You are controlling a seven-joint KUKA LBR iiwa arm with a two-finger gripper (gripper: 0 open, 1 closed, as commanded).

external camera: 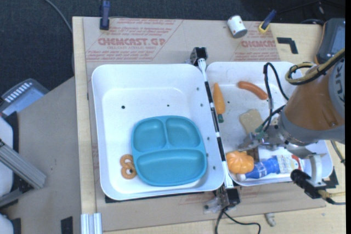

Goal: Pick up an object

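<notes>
Overhead view of two shallow white bins on a tabletop. The left bin contains a blue divided plate in its near half, with a small pretzel touching the plate's left edge; the far half of this bin is bare. The right bin holds a carrot lying along the dividing wall, a sausage toward the far side, a tan sponge-like block at centre, an orange fruit-shaped toy at the near left, and a blue-and-white tube along the near rim. The arm enters from the right and covers the bin's right portion. The gripper hangs low between the tan block and the orange toy; whether its fingers are apart or together cannot be told. Open floor remains in the right bin's far-left area.
</notes>
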